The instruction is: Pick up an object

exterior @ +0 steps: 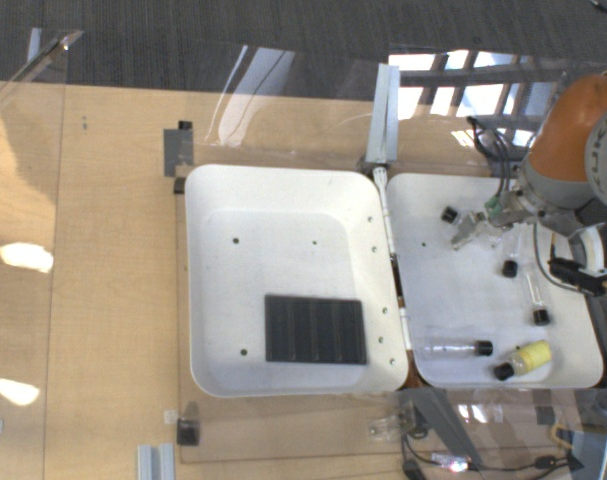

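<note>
- The grey arm with the orange band (573,133) comes in at the upper right of the frame, and its gripper (496,214) hangs over the upper part of the right-hand shallow white bin (433,293).
- How wide the gripper stands cannot be told from this slant, nor can anything be made out in its hold.
- The small black round cap (449,214) lies just left of the gripper and level with it in the frame. It is probably the nearest candidate, along with the small black stub (509,267), which lies just below the gripper and towards the frame's bottom.
- A pale grey glinting piece (467,231) sits between the gripper and the cap (whether it is a loose item or part of the tool is unclear).
- The longer things lie well apart from the gripper, at the lower right of the frame:
  - a thin clear tube with a black end (536,303), its long axis running up and down the frame;
  - a clear tube with a black cap (460,348), its long axis running left to right;
  - a yellow bottle with a black cap (526,359), lying left to right with a slight tilt.
- The black ribbed rectangular pad (315,330) lies flat in the left-hand white bin (263,218), farthest from the gripper.
- In my judgement nothing is picked up yet, and a short shift left or down the frame would put the gripper over one of the near items.
</note>
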Robot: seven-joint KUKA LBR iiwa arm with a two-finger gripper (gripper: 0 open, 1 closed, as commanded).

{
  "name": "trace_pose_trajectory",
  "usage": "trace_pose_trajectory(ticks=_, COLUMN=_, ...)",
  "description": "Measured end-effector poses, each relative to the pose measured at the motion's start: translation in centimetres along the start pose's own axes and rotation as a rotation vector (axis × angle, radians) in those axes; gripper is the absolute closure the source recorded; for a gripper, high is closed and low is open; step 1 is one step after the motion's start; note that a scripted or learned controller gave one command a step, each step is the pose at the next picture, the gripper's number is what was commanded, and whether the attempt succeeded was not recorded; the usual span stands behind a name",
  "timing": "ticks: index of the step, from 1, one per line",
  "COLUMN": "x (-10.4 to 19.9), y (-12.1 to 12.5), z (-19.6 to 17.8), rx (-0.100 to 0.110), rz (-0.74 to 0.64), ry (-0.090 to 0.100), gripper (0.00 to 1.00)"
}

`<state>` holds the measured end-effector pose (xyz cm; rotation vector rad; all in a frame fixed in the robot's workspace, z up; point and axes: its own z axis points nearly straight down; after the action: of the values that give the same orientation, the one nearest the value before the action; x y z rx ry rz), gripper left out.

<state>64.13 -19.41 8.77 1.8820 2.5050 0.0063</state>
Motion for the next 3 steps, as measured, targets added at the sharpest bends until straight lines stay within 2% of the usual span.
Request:
trace_pose_trajectory(ticks=1, x=-1.3, y=0.7, z=-0.1, rx=-0.001, rz=-0.062, ry=-0.001, gripper=0.00)
trace_pose_trajectory(ticks=2, x=0.0, y=2.8, z=-0.1, rx=0.009, rz=-0.042, ry=-0.003, gripper=0.00)
trace_pose_trajectory(ticks=3, x=1.9, y=2.0, z=0.0, rx=0.000, rz=-0.064, ry=0.000, gripper=0.00)
